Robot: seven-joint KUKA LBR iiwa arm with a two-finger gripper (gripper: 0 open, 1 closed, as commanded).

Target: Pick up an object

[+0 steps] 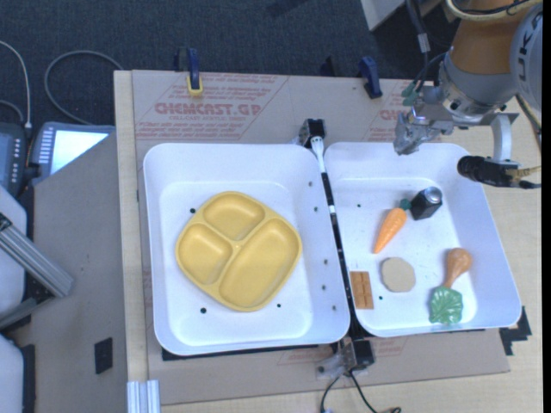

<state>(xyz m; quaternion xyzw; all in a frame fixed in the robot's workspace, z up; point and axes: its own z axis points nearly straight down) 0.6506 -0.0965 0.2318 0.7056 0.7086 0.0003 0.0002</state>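
Gripper (411, 136) above far edge of right bin (491, 222), jaw state impossible to tell; carrot (389, 228), black cap (425, 202), cookie (398, 274) lying below.

Bright even overhead light, soft shadows (slight blur throughout).

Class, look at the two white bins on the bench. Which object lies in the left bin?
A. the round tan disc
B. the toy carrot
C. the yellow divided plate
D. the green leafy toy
C: the yellow divided plate lies by itself in the left bin, while the carrot, green leafy toy and tan disc lie in the right bin.
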